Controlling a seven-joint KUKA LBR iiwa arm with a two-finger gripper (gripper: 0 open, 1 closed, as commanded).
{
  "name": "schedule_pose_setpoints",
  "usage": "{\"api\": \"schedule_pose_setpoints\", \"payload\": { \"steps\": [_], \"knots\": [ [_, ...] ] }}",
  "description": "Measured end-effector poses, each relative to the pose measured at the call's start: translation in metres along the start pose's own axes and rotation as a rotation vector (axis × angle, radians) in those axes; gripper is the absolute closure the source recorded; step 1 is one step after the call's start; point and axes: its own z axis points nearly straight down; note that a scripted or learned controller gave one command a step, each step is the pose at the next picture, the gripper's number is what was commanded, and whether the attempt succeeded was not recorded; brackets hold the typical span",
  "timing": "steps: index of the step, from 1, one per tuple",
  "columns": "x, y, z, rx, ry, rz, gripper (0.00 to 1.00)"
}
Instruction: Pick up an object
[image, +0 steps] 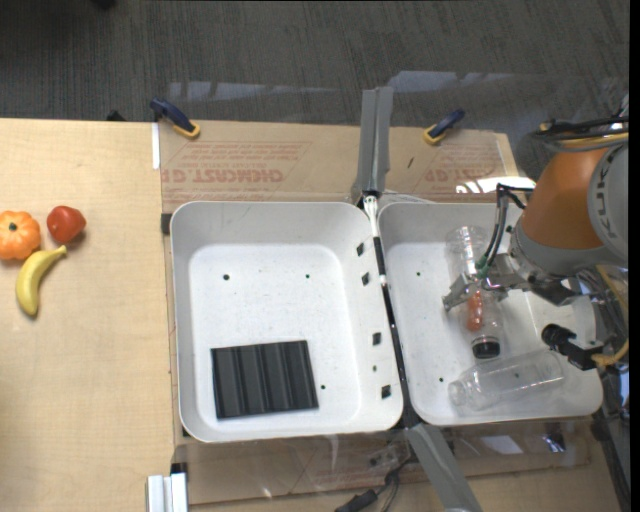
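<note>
Arm (580, 215): it leans over the right bin (430, 395) from the right; a careless descent could knock the bin's contents aside.
Left bin (185, 330): it holds a dark ribbed block (264, 378) near its front wall, well apart from the arm, so no risk there.
Lying bottle (505, 383): clear plastic, on its side by the right bin's front wall; round and light, it would probably roll if nudged.
Upright bottle (464, 250): clear, standing or tilted just behind the tool; I judge it easy to tip.
Gripper (478, 296): low over the right bin's middle, around a small reddish bottle (477, 315) with a dark cap; whether it is clamped or spread, I cannot tell.
Likely failure: slick, curved plastic may squirt out sideways if the pinch lands off-centre.
</note>
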Motion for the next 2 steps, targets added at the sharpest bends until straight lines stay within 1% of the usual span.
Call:
{"api": "schedule_pose_setpoints", "payload": {
  "steps": [1,2],
  "knots": [
    [-0.002,0.000,-0.010,-0.002,-0.001,0.004,1.00],
    [0.069,0.038,-0.100,0.000,-0.001,0.058,1.00]
  ]
}}
